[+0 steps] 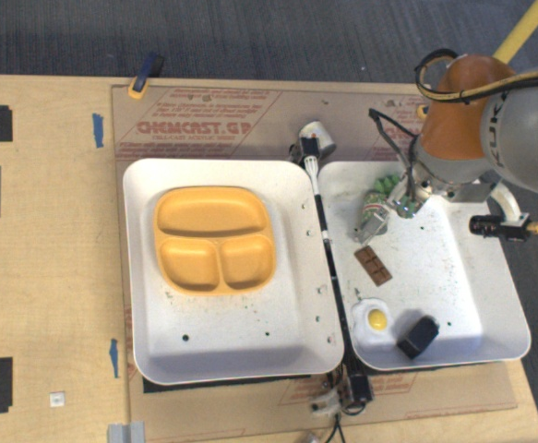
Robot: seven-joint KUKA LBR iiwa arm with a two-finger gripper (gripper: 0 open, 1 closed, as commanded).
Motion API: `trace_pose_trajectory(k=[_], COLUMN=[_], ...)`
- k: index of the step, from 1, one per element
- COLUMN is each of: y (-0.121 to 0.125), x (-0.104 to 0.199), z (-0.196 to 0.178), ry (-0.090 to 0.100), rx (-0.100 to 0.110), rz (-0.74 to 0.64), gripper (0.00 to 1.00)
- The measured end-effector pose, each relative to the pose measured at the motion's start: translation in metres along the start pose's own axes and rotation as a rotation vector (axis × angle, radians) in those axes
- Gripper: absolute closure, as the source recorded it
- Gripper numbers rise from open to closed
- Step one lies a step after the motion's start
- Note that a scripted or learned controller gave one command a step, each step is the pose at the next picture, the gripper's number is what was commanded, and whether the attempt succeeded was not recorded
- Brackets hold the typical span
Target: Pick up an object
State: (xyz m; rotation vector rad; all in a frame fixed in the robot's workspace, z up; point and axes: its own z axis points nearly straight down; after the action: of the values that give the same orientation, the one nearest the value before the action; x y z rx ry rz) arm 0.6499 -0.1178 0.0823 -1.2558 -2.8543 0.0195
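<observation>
You see the gripper (376, 221) low in the right bin (490, 326), near its far left part, with the grey arm (518, 141) and its orange band (458, 109) reaching in behind it. Whether it is open or closed you cannot tell (the metal end is too small and blurred). A green object (382, 189) lies just behind the gripper, touching or nearly so. Nearer you in that bin, a brown chocolate bar (374, 264) lies just below the gripper; a toy fried egg (375, 319) and a black block (417, 336) sit side by side by the bin's near wall. The left bin (158, 340) holds a yellow divided plate (217, 239).
</observation>
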Motion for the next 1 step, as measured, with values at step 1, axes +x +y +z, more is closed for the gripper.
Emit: trace_pose_trajectory(k=[1], y=[0.0108], x=[0.0088], z=[-0.0004], ry=[-0.002], rx=[-0.002], rz=[0.125], gripper=[0.0])
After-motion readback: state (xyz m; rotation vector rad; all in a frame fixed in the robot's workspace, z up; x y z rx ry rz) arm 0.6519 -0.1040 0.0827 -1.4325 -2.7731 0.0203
